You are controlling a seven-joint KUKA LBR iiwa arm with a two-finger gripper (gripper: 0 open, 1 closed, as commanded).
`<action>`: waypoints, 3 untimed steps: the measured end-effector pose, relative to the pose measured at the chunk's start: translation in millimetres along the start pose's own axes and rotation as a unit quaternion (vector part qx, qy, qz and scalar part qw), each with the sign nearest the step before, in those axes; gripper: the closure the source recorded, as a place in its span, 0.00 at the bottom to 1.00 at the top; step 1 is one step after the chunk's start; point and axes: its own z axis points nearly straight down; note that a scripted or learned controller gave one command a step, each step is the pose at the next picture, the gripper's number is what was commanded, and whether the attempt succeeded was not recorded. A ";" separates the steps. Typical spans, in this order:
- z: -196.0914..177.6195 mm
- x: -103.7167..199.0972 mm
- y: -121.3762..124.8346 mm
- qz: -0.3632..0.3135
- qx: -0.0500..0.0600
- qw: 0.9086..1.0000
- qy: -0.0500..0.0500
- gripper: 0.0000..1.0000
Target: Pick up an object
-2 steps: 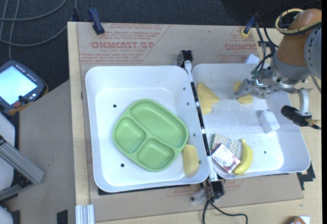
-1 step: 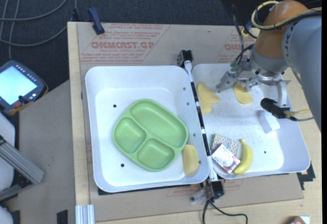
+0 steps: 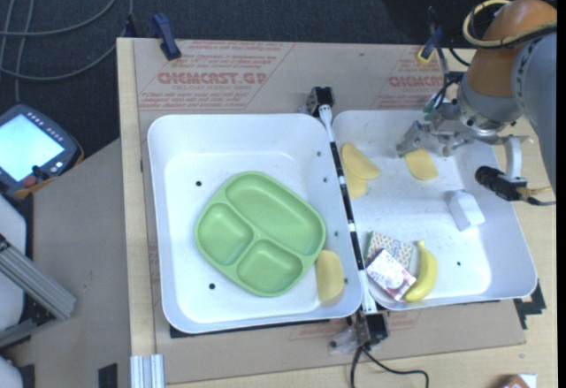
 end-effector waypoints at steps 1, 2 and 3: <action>-10.7 0.3 0.9 0.000 -0.002 1.000 -0.001 1.00; -75.0 25.0 -54.6 0.000 0.001 1.000 0.001 1.00; -74.4 24.9 -54.9 0.000 0.002 1.000 0.001 0.00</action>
